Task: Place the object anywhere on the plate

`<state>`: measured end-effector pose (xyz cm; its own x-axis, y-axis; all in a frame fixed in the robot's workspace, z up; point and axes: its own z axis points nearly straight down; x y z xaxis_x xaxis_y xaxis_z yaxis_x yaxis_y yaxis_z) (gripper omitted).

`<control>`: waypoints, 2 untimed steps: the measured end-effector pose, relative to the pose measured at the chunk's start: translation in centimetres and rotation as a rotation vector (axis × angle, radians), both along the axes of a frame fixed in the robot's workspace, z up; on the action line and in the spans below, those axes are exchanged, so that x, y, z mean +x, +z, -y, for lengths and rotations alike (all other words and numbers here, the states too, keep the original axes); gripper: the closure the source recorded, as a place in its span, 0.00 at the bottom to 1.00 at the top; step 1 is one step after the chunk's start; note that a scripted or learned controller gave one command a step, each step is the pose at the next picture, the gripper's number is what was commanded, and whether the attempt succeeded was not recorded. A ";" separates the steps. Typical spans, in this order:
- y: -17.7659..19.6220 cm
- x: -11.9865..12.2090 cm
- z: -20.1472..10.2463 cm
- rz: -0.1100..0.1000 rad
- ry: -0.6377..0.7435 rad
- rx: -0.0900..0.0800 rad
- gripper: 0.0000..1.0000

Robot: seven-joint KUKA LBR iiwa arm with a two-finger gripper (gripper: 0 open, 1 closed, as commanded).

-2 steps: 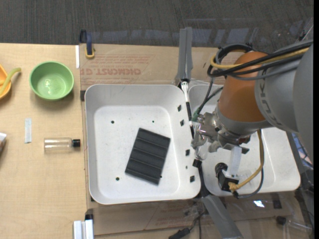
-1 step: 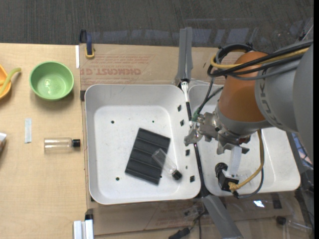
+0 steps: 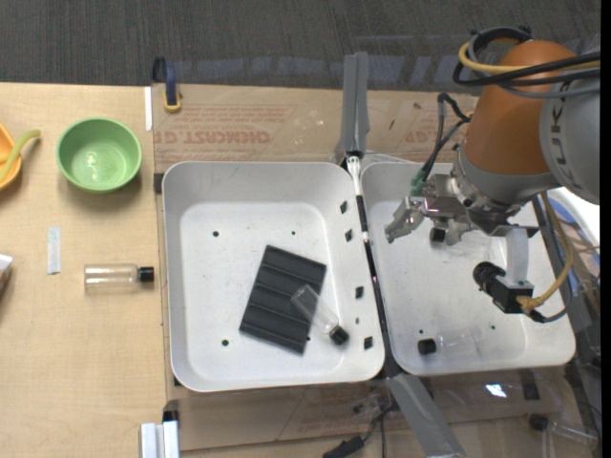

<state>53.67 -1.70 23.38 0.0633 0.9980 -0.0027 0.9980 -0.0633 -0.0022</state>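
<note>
**Arm over the right bin, bottle resting across the plate's corner**

The gripper (image 3: 429, 225) hangs over the upper left part of the right bin (image 3: 544, 356), below the arm's orange band (image 3: 511, 113) and close to the wall shared with the other bin. From this angle I cannot tell whether it is apart or together, and nothing can be seen held in it. A black cable fitting (image 3: 501, 286) dangles just to its right. Near the front of the same bin lies a small black piece (image 3: 427, 346), well apart from the gripper.

In the left bin (image 3: 177, 284) the plate (image 3: 277, 299), a dark ribbed rectangle, lies tilted near the middle. A small clear bottle (image 3: 310, 305) rests across its lower right corner, its body on the plate and its black cap (image 3: 337, 334) just past the plate's edge on the bin floor.

On the wooden bench to the left stand a green bowl (image 3: 99, 155) and, nearer the front, a second clear bottle (image 3: 119, 275) lying on its side
</note>
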 end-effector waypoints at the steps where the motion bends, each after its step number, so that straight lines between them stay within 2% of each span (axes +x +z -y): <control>1: 8.8 5.9 3.2 0.000 0.174 0.001 0.00; 2: 12.9 12.3 6.5 0.002 0.377 0.000 0.00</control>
<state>65.94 -8.24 36.30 -0.3087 0.9511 -0.0029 0.9511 0.3087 -0.0002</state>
